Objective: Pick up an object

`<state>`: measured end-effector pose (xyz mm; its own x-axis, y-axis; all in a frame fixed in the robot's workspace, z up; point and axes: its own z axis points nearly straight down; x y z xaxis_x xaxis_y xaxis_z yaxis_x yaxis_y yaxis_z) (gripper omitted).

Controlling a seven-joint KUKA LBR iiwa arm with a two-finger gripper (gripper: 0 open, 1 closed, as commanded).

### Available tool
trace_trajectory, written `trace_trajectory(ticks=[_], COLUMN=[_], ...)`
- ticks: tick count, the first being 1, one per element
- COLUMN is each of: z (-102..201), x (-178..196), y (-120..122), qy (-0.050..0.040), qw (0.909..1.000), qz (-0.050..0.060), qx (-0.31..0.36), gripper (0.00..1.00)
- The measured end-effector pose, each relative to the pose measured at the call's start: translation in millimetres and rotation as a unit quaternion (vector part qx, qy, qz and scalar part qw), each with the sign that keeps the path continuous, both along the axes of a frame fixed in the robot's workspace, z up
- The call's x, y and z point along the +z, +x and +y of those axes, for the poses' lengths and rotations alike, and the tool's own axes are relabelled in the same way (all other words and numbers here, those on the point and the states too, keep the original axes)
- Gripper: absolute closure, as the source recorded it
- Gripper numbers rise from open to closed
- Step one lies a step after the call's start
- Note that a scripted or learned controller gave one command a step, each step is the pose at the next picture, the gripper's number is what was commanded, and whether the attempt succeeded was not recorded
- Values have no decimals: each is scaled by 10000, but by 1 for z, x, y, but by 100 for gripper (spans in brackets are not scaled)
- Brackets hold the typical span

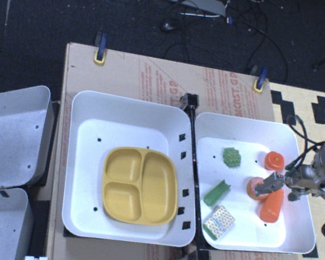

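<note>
The right bin [292, 239] holds several small objects. A bumpy green piece [231, 157] lies near its back, with a round orange piece [274, 160] to its right. A green stick [217, 192] and a white-and-green patterned block [219, 221] lie toward the front left. An orange carrot-like piece [271, 207] lies at the right. Just left of it is a small pinkish ring-shaped piece [256, 189]. My gripper [272, 182] reaches in from the right and hangs low over the ring's right edge, just above the carrot's top end.
The left bin [78, 162] holds a yellow divided plate [140, 185]. A black divider [191, 174] runs between the two bins. Cables hang by the arm at the right rim. Spare white bins lie off the bench at the far left.
</note>
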<state>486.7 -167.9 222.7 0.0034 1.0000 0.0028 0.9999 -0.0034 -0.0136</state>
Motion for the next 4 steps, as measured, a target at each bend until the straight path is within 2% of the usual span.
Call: trace_trajectory(ticks=[1,4], z=[1,8], x=[6,-133], y=[3,-4], qy=[-14,-9], qw=[10000,10000], qz=[-63,-57], qx=[21,8], gripper=[0,0])
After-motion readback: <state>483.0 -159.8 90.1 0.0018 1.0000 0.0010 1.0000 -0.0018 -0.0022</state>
